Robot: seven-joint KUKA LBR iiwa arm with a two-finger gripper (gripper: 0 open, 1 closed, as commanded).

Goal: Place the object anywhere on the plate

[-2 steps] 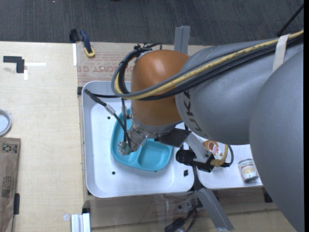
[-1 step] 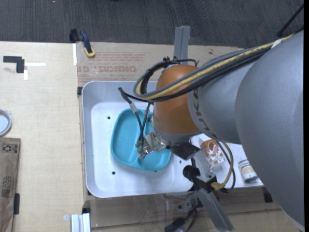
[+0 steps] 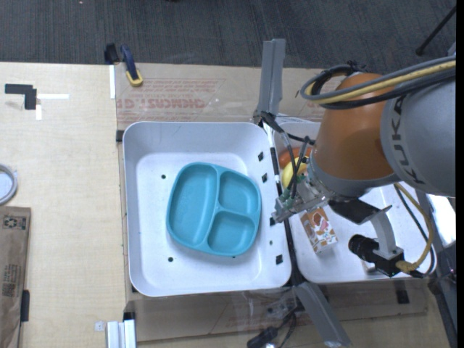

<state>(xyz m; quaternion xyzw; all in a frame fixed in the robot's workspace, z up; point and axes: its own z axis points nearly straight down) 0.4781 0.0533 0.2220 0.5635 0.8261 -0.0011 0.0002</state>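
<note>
- The small rectangular carton, white with an orange and brown print, lies on its side in the right white bin. It is just beside the gripper, on the side away from the plate, with one short end turned towards the tool.
- The light blue plastic plate, rounded and divided into three compartments, lies flat in the left white bin. It is on the gripper's other side, across the wall the two bins share, and the carton does not touch it.
- The grey arm reaches in over the right bin with its orange band uppermost. The wrist points steeply down, so the gripper sits low, close to the shared wall.
- The wrist covers most of the gripper. How wide it stands, and whether it has hold of anything, cannot be made out.
- A yellow and red thing peeps out beside the orange band, just behind the gripper. The arm hides most of it, so its shape cannot be told.
- The arm and its cables also cover the far part of the right bin.
</note>
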